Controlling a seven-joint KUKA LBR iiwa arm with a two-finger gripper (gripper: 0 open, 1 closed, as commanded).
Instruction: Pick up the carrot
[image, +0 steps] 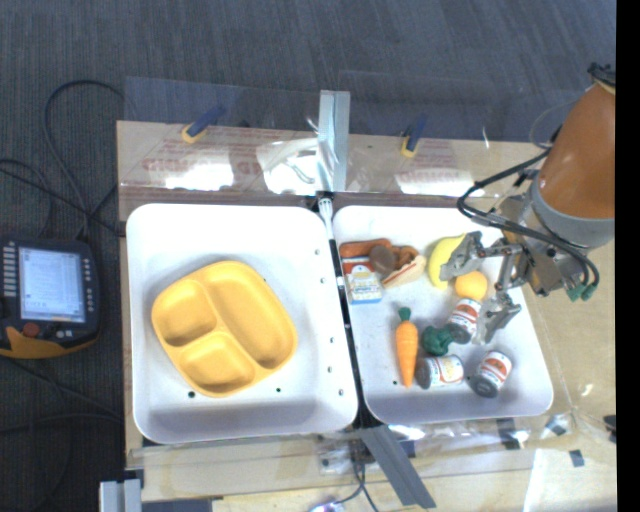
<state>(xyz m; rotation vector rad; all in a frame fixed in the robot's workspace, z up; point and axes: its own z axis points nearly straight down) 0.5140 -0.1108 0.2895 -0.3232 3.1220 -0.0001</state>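
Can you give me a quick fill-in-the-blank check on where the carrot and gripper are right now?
1. The carrot lies in the ____ bin as the camera sees it.
2. The yellow compartment tray sits in the ____ bin.
3. The carrot's green top points toward the ____ edge of the bin.
4. The gripper hovers over the lemon, to the ____ of the carrot in the camera view.

Missing words: right; left; far; right

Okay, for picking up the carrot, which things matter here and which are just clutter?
Matter:
carrot
gripper
right bin

Clutter:
yellow tray
left bin
lemon
cans
broccoli
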